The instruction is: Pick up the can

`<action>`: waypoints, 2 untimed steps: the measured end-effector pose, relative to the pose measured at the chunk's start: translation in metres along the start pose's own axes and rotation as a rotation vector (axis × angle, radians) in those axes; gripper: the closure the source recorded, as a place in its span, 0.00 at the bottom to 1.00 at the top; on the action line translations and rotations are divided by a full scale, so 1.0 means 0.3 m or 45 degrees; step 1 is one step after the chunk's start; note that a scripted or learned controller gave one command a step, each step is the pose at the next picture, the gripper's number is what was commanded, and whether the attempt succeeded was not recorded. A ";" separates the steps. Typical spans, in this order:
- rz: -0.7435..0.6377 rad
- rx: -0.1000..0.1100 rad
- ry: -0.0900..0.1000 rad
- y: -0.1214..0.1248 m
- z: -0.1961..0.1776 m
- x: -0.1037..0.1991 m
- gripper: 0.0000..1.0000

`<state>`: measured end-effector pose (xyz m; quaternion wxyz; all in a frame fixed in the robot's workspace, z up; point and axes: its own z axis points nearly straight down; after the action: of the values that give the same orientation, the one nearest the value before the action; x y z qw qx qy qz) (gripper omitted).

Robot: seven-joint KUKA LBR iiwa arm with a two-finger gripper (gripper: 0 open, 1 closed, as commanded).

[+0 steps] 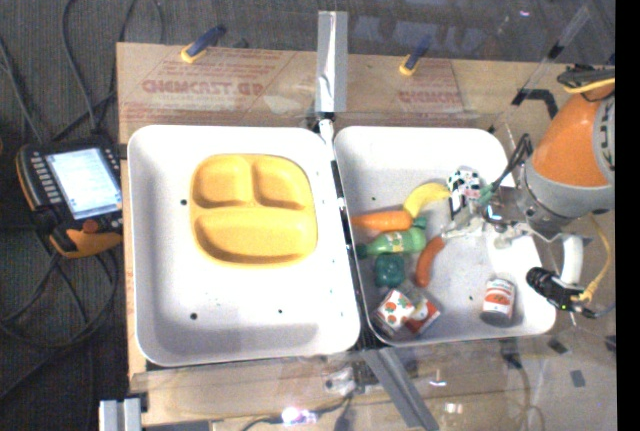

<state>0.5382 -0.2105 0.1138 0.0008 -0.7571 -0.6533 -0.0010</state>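
Nearest my camera, along the front wall of the right bin (470, 141), I see two things: a crumpled red-and-white carton (405, 311) in the front-left corner and the can (498, 300) towards the front-right corner. The can is a short cylinder with a red-and-white label and a pale top, standing upright on the bin floor, apart from everything else.

The arm (572, 154) comes in from the right, its orange band bulking over the bin's right rim, the wrist bent down into the bin. The tool (472, 219) sits behind the can and to its left, well clear of it. Whether the tool is open or closed I cannot tell, and I see nothing in its grip.

Around the tool lies a cluster of smooth plastic toy food: one yellow banana (428, 196), one orange carrot (381, 220), one green bottle shape (393, 242), one dark green rounded piece (389, 270) and one red-orange sausage shape (427, 260). A small black-and-white object (463, 184) stands just behind the tool.

The left bin (160, 319) holds one yellow compartment tray (254, 209), glossy, with three sections. Both bins rest side by side on the tabletop (240, 79), a brown printed board.
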 end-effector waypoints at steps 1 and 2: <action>-0.067 0.007 0.005 -0.181 0.055 -0.021 0.00; -0.135 -0.002 0.015 -0.164 0.073 -0.022 0.00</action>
<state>0.4887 -0.2098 0.0921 0.0042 -0.7213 -0.6926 -0.0060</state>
